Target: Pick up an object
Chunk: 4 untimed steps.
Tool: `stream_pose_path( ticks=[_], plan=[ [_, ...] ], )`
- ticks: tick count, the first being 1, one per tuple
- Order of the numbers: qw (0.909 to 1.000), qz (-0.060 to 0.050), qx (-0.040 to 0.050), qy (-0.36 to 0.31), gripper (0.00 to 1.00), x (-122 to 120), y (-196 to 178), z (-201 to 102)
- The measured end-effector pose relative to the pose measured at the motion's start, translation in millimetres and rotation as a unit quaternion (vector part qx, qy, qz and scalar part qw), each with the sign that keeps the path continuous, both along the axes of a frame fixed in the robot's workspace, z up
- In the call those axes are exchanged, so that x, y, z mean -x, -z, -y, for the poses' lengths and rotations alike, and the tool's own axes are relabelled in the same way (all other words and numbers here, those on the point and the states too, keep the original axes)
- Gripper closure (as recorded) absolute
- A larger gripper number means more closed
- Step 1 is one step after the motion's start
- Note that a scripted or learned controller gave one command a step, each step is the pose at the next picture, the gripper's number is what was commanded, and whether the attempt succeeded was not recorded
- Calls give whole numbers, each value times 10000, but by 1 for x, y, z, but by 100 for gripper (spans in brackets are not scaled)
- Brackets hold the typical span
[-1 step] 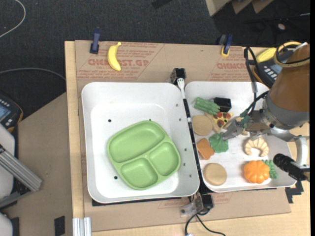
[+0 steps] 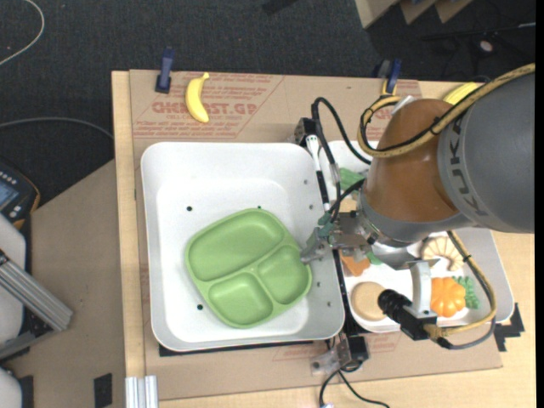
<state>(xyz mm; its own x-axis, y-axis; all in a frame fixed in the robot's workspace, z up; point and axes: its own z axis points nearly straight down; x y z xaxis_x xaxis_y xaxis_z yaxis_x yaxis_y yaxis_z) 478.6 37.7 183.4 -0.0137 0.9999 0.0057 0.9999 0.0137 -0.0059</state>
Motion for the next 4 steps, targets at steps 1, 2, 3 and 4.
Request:
stream_pose_path(
  ticks=[1,2,3,4],
  plan=[
    [10000,31,23,77,100,-2,-12,9],
    [9999,99,18,54,100,-2,-129,2],
    [10000,66,20,49,100,-1,-180,-23],
    [10000,-12,27,42,100,1,-98,-89]
  ],
)
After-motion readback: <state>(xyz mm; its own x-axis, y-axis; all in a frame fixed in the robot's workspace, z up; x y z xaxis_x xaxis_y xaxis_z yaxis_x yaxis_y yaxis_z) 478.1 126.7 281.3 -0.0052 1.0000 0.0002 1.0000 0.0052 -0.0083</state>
